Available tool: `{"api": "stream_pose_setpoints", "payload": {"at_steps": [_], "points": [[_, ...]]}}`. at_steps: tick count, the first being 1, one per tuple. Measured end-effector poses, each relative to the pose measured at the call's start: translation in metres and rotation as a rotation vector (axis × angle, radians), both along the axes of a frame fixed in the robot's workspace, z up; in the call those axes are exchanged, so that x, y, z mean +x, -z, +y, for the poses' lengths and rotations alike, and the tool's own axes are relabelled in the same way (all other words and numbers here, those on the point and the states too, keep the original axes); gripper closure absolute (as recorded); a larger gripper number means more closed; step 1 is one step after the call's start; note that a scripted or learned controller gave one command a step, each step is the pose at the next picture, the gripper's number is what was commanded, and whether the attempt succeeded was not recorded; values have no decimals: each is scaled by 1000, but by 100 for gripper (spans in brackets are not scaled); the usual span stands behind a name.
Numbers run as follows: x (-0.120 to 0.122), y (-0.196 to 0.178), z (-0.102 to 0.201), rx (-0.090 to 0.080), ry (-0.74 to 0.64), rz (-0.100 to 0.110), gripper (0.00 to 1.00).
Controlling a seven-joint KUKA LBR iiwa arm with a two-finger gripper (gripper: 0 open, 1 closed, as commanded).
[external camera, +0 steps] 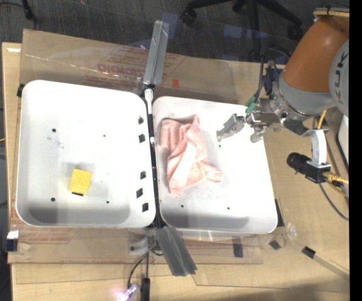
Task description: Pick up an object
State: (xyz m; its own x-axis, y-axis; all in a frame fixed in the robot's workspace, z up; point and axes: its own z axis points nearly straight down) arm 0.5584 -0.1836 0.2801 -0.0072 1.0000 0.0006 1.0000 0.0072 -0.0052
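The pink cloth (186,154) lies crumpled in the right bin (256,205), its long axis near twelve-to-six. The gripper (231,126), whose spread I cannot tell, sits toward the cloth's two o'clock, just beside it.

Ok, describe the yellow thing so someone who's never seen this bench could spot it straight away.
Start at the left bin of the two white bins. Look toward its lower left area, where a small yellow block lies alone. It is squarish and bright yellow, unlike the crumpled pink cloth in the right bin.
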Motion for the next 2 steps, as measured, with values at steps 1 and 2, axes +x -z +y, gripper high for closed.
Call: {"api": "stream_pose_setpoints", "payload": {"at_steps": [1, 2], "points": [[45, -86, -3, -2, 430, -3, 0], [77, 68, -4, -1, 295, 1, 0]]}}
